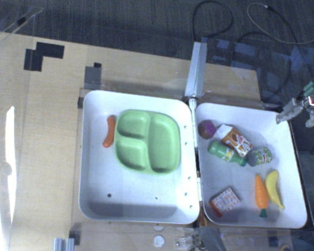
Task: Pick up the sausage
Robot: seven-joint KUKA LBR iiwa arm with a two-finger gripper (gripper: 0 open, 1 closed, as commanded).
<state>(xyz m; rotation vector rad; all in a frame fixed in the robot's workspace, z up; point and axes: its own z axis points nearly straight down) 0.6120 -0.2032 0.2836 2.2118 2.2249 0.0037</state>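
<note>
The sausage [109, 131] is a short orange-red link lying lengthwise on the floor of the left bin [132, 205]. It rests just left of the green divided plate [147, 141], close to its rim. My gripper [302, 110] hangs at the far right, over the back right corner of the right bin [298, 210]. It is far from the sausage, with the whole right bin and the plate between them.
The right bin holds a purple round piece [206, 128], a juice box [236, 141], a green bottle [227, 153], a green round item [260, 156], a carrot [261, 193], a banana [274, 188] and a small box [225, 200]. A metal divider [196, 76] stands behind the bins.
</note>
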